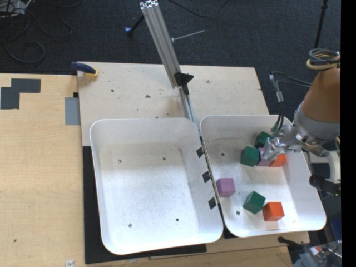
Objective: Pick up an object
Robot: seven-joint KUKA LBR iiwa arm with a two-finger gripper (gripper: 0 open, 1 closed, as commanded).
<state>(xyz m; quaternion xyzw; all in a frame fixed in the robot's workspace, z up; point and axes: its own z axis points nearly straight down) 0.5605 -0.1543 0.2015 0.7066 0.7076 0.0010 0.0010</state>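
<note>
Currently we cannot tell the state of the grey two-finger gripper (272, 152) amid the crowded cluster of small coloured blocks (251, 156), so we recommend isolating one block.

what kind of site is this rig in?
Likely a robotics lab grasping cell: two white bins on a plywood bench, toy blocks as targets, loose cables across dark carpet.

Even bright overhead light, soft faint shadows, mild glare on white bins (111, 128), slightly grainy
</note>
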